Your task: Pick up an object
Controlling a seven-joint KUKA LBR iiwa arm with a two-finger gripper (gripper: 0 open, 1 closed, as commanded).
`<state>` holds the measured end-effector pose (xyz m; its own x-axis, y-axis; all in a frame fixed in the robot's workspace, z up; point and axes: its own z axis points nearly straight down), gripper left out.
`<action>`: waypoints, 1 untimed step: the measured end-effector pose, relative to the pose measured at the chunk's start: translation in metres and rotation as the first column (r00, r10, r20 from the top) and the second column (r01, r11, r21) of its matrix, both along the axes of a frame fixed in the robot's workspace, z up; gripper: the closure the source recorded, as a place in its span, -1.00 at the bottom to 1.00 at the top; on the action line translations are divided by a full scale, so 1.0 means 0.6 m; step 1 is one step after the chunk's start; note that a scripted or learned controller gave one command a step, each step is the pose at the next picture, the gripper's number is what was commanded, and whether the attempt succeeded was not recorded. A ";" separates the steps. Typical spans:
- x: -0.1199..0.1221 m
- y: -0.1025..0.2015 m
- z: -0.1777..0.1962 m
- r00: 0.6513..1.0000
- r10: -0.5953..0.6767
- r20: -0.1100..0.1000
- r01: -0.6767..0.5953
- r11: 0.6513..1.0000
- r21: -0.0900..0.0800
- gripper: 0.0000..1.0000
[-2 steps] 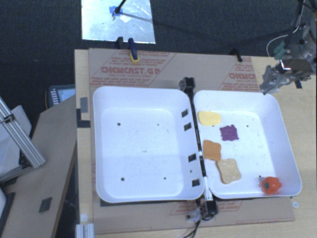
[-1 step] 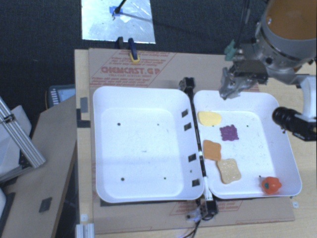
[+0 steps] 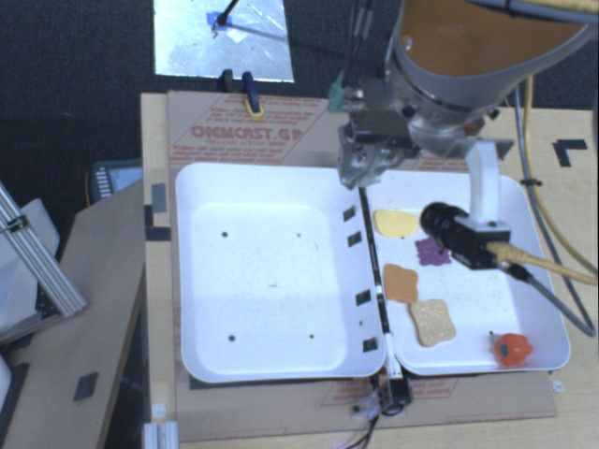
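Five small things lie in the right bin [image 3: 552, 344]: a yellow piece [image 3: 396, 223], purple scrap [image 3: 432, 251], orange slice [image 3: 401, 283], cracker [image 3: 432, 322] and red tomato [image 3: 512, 348] toward five o'clock. The gripper [image 3: 360, 171] hangs at roughly eleven o'clock of them, over the bins' shared edge; its grip I cannot tell.

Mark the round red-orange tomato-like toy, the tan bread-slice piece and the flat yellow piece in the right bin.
Round red-orange tomato-like toy [image 3: 512, 348], camera view, centre of its body.
Tan bread-slice piece [image 3: 433, 322], camera view, middle of its face.
Flat yellow piece [image 3: 396, 223], camera view, middle of its top.

My own arm [image 3: 487, 26] ran off the top edge, my wrist hid the right bin's [image 3: 543, 344] far rim, and the purple piece [image 3: 431, 252] lay half covered.
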<state>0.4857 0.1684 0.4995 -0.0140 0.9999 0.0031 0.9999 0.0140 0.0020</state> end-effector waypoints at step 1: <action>0.099 0.072 0.062 1.000 -0.007 0.006 0.007 1.000 -0.001 1.00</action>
<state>0.5454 0.2115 0.5366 -0.0072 1.0000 0.0026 0.9999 0.0072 0.0078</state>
